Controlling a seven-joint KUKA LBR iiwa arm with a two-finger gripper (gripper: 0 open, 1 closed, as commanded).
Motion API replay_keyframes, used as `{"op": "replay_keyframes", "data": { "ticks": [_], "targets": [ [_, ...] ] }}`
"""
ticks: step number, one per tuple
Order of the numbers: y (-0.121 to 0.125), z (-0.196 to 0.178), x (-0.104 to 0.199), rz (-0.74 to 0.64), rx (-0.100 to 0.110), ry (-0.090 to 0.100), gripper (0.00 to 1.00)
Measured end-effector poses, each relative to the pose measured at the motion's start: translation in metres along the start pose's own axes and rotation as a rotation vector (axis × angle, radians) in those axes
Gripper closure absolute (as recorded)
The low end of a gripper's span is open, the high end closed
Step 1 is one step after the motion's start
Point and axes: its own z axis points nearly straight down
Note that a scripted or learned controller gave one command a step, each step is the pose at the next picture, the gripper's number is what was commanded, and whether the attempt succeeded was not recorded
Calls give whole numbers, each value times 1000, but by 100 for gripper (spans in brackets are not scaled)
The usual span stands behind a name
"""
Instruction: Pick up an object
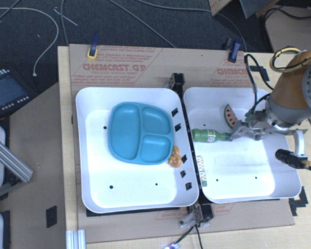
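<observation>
A green bottle (209,135) lies on its side at the left of the right bin (249,185), pointing right. A brown-and-red wedge like a watermelon slice (229,116) lies just behind it. My gripper (243,132) is low in the right bin, at the bottle's right end and just right of the wedge. The view does not settle whether it touches either one. The grey arm with its orange band (293,87) comes in from the right.
The left bin (93,180) holds a blue divided plate (140,133) and a small tan lump (174,157) by its right wall. A black fitting (292,158) on the arm hangs over the right bin's right side. Cables run behind the bins.
</observation>
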Motion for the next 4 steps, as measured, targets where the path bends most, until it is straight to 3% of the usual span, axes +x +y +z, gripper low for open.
{"op": "replay_keyframes", "data": {
  "ticks": [1, 4],
  "targets": [
    [2, -15, -1, 0, -7, -2, 100],
    [18, -179, 7, -1, -15, -5, 100]
  ]
}}
